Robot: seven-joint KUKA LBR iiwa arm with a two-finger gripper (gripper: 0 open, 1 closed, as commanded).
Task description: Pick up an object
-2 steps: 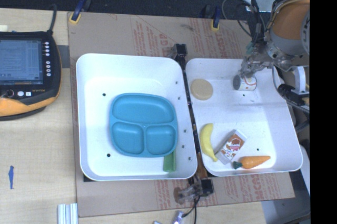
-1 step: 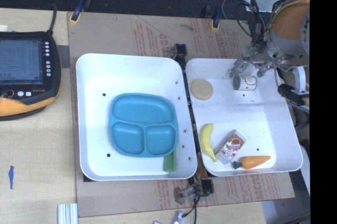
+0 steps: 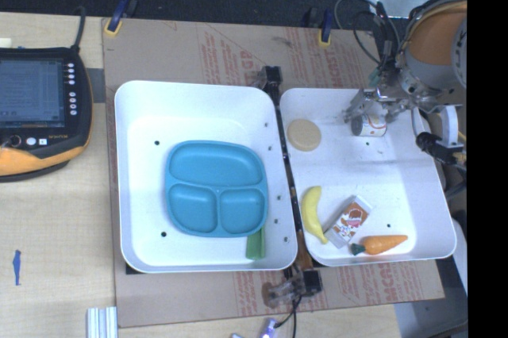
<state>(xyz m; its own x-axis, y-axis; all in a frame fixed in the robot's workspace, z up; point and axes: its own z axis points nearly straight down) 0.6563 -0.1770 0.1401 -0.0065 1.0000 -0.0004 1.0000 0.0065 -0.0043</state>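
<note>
two shallow white plastic bins are set side by side on a sheet of brown cardboard printed with faint red lettering (too faint to be read). the left bin [image 3: 135,170] holds a light blue plastic plate with three compartments [image 3: 216,187], lying flat near the middle, and a small green object [image 3: 255,246] is seen just beside the plate's lower right corner, against the bin's wall. in the right bin [image 3: 421,178] a round beige disc like a biscuit [image 3: 304,135] lies near the upper left corner; a yellow toy banana [image 3: 313,213] is placed by the left wall, a small printed carton in red, white and orange [image 3: 349,222] just beside it (its print cannot be made out), and an orange toy carrot with a green tip [image 3: 383,244] near the front wall, close to the carton. the grey two-finger gripper [image 3: 371,116] is positioned low over the upper part of the right bin, well apart from those objects; nothing is seen between its fingers, and whether they are spread or closed cannot be told. a black and orange handheld control pendant with a screen [image 3: 36,110] rests on the bench to the left.
</note>
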